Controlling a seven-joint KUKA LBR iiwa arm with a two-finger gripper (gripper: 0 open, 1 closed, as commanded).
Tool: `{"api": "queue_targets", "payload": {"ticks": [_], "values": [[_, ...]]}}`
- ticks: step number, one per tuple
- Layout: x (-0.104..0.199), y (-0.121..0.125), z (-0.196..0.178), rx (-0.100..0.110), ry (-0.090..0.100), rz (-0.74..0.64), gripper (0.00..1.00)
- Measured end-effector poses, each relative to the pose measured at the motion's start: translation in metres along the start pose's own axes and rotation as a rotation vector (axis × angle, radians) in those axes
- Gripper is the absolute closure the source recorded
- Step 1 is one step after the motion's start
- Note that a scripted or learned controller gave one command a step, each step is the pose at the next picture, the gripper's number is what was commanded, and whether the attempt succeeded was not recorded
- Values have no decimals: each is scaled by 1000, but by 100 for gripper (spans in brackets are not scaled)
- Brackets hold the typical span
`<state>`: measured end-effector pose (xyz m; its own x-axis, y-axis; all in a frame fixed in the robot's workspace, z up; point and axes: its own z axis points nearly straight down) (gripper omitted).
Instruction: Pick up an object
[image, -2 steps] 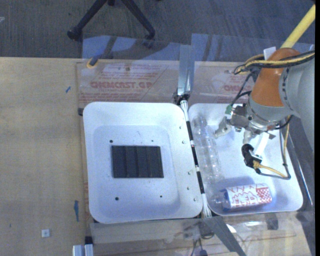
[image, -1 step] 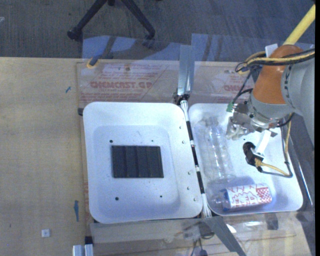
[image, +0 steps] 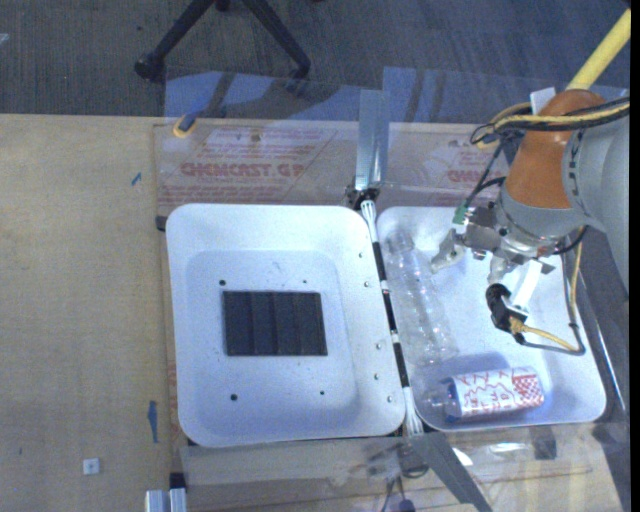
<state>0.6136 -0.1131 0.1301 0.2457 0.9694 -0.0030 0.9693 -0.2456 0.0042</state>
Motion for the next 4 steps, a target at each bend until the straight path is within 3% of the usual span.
{"api": "queue_targets", "payload": {"ticks": [1, 2, 3, 4], "values": [[-63, -15, -48, 2, 1, -37, 0], [-74, -84, -65, 6, 4, -67, 0], [-74, -84, -65, 6, 4, -67, 0], [-15, -32, 41, -7, 3, -74, 0]]}}
